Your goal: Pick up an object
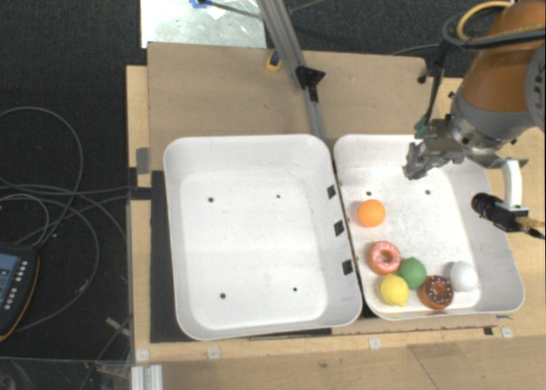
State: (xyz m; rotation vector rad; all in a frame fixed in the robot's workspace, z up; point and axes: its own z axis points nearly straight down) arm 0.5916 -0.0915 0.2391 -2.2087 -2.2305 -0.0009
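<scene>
The orange ball [371,212] lies on the floor of the right bin [490,235], below and a little to the left of the claw [417,166], well apart from it. Farther below the claw, in the bin's near corner, a cluster sits close together: a pink-frosted donut [384,256], a green ball [413,272], a yellow lemon [394,290], a chocolate donut [438,292] and a white ball [463,276].

The claw hangs over the far part of the right bin. Nothing shows between its tips, and whether it is open or closed cannot be told from this angle.

To the claw's left lies the left bin [183,209]. No writing or labels can be read on anything.
</scene>
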